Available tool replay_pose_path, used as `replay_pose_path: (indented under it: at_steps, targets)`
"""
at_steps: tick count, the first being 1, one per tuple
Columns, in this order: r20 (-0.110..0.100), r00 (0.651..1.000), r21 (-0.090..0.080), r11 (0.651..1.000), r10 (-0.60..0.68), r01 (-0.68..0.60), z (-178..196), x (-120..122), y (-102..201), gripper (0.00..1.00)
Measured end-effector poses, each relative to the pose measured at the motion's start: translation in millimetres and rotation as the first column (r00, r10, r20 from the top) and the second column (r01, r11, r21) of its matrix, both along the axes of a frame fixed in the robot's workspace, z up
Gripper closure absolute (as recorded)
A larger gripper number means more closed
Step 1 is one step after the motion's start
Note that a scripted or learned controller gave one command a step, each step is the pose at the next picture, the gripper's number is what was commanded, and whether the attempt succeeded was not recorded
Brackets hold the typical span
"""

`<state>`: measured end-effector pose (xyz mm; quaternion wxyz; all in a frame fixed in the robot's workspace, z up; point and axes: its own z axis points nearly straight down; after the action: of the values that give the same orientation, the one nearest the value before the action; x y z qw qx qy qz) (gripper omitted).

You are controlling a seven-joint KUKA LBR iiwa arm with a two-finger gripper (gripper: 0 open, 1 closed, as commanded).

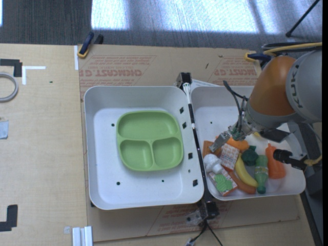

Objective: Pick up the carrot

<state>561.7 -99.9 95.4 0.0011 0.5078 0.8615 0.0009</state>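
Note:
The right bin (215, 111) holds a heap of toy food in its near half. An orange tapered piece that looks like the carrot (275, 164) lies at the heap's right end, near the bin's right wall. My gripper (226, 139) is down in the bin at the heap's left part, over a small orange piece (236, 143) and next to an orange-and-white packet (229, 157). The carrot lies apart from the gripper, roughly a hand's width to its right. Nothing is visibly lifted off the heap.
A green three-part plate (149, 140) lies in the left bin (97, 152). In the heap are a banana (245, 173), a dark green vegetable (250, 156), a light green bottle-like piece (262, 172), a white piece (212, 163) and another orange piece (247, 187).

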Motion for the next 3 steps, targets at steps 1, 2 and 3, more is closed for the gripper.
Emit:
replay_pose_path:
  at_steps: [1, 2, 3]
  targets:
    - [0.004, 1.0, 0.002, 1.0, -0.003, 0.003, 10.3, 1.6, 0.7, 1.0]
    - [0.004, 1.0, 0.002, 1.0, -0.003, 0.003, 10.3, 1.5, 0.7, 0.0]
    - [0.003, 0.983, -0.003, 0.983, 0.184, -0.184, -1.9, -46.2, 0.3, 0.0]
